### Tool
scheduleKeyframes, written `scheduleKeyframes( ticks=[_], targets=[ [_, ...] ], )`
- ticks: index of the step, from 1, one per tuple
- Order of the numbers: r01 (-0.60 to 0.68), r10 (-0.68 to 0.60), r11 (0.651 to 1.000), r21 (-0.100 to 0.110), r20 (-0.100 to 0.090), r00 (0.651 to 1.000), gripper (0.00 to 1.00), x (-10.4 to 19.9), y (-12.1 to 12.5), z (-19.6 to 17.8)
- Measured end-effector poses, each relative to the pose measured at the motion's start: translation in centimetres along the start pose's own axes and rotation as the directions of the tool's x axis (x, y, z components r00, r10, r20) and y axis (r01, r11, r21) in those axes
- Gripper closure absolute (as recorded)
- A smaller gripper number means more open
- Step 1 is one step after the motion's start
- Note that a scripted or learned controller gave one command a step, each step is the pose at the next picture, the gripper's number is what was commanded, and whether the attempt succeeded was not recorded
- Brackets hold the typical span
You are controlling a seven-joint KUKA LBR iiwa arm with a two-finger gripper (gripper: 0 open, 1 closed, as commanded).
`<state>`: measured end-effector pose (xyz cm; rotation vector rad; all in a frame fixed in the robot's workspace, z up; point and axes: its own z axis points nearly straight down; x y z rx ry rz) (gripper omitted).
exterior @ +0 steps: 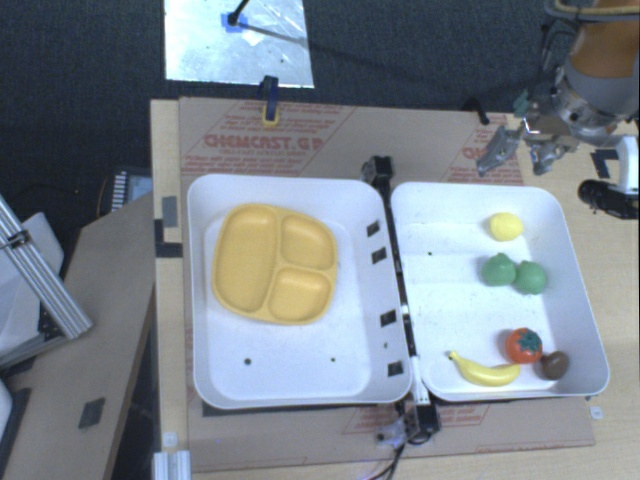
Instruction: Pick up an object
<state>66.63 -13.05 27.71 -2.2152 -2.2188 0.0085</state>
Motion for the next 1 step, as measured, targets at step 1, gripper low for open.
scheduleKeyframes(
  ticks=[1],
  targets=[
    [0.002,-0.002,1.000,-0.010,0.001,1.000,0.00,0.02,0.16,-0.65]
  ],
)
